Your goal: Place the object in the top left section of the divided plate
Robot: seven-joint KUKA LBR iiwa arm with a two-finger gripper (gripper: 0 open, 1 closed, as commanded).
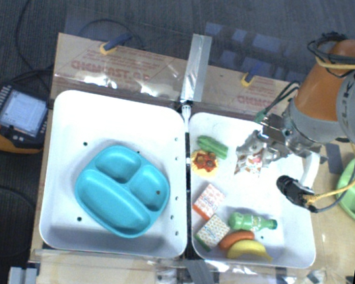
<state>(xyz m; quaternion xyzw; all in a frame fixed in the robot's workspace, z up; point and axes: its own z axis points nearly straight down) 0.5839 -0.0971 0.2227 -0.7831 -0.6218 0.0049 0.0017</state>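
Note:
The blue divided plate [123,189] lies in the left bin [75,115], with two smaller sections on its upper side and one large section below. My gripper [252,159] hangs over the upper middle of the right bin [298,224], far to the right of the plate. A small white and red object [249,164] sits between its fingertips, and the gripper is shut on it.
The right bin holds a green vegetable [212,145], a small pizza-like piece [204,162], a red and white box [209,200], a yellow patterned box [213,230], a green bottle [251,222] and orange and yellow fruit [246,246]. A ridge [186,173] divides the bins.

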